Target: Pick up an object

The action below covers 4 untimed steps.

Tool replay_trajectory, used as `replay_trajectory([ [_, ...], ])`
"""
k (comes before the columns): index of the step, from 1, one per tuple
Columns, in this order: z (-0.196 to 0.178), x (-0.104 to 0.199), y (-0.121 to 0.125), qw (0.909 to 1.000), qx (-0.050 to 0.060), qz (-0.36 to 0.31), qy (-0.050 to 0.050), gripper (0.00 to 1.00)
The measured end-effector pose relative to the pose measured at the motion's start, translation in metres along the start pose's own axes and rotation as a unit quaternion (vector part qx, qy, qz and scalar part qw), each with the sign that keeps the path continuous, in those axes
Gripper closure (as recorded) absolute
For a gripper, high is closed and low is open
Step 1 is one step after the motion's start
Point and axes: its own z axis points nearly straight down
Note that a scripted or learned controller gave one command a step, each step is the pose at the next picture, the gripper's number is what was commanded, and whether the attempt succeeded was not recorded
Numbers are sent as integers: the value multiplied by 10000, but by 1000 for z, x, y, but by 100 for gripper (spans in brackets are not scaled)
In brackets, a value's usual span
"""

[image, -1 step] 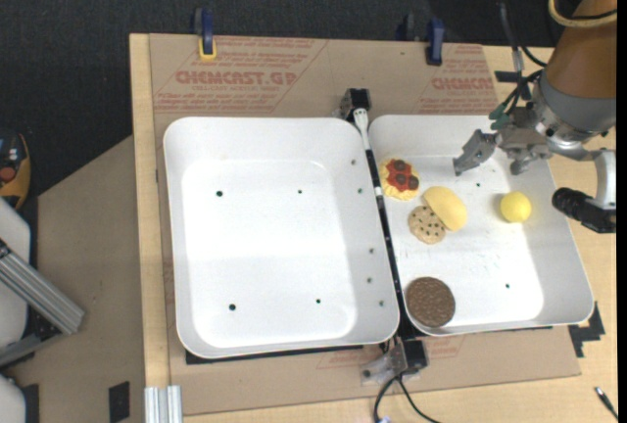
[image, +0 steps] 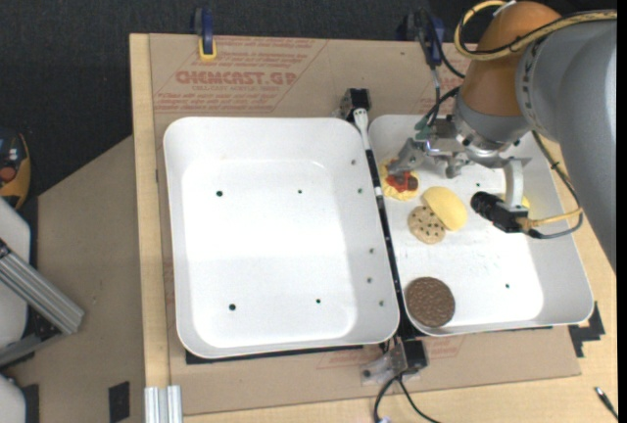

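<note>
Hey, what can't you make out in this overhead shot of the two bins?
In the camera view:
- the red item: partly under the gripper, too small to identify.
- the right bin: far corner hidden by the arm.
- the brown disc: surface detail too small.

Rt bin (image: 509,304) holds red-orange bit (image: 401,183), yellow lump (image: 449,207), chip cookie (image: 427,225), brown disc (image: 430,302).
</note>
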Motion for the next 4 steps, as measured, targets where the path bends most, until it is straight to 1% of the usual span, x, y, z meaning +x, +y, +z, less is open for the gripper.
replay_trajectory([
  [1, -6, -5, -57, 10000, -78, 34, -26, 0],
  [2, -5, -56, -97, 10000, -45, 40, -31, 0],
  [3, -3, -57, -66, 10000, -14, 7, -29, 0],
  [4, -15, -56, -65, 10000, -48, 13, -23, 100],
])
